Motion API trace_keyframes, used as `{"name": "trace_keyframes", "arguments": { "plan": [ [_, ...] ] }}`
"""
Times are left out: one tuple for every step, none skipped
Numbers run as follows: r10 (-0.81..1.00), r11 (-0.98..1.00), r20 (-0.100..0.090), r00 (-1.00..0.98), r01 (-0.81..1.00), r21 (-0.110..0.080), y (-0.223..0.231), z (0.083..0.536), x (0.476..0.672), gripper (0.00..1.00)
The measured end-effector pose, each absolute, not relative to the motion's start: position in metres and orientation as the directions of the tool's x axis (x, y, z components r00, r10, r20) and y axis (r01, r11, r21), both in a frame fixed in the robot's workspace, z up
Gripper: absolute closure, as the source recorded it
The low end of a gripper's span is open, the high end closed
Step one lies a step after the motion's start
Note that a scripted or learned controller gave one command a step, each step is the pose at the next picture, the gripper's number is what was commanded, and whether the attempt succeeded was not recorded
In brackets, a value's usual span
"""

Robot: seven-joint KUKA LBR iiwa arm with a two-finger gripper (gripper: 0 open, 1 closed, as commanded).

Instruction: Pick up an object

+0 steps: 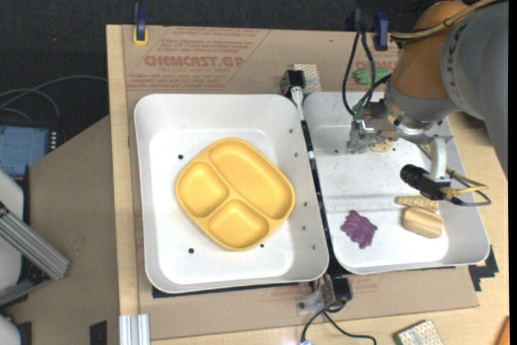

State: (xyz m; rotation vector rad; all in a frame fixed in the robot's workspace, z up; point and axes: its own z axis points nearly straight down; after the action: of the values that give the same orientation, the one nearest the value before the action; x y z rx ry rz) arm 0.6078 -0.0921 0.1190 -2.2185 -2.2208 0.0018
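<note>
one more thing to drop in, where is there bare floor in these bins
Left bin: bare floor along the far wall and in the near-left corner, around the yellow divided plate. Right bin: a bare patch by the wall nearest the left bin, between the gripper and the purple piece. Crowded: its near-right part, with the purple piece and tan block.

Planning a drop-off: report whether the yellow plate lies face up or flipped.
Face up: the yellow plate shows three open compartments, all empty.
</note>
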Motion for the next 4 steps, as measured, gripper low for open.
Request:
{"name": "trace_keyframes", "arguments": {
  "plan": [
    [1.000,0.000,0.001,0.000,1.000,-0.002,-0.093,0.119,0.608,0.00],
    [1.000,-0.007,0.002,0.007,1.000,-0.010,-0.127,0.083,0.506,0.00],
    [1.000,-0.006,-0.001,0.006,1.000,-0.003,-0.183,0.085,0.479,0.00],
    [0.999,0.012,0.030,-0.012,1.000,-0.004,-0.211,0.085,0.483,0.00]
  ]
}}
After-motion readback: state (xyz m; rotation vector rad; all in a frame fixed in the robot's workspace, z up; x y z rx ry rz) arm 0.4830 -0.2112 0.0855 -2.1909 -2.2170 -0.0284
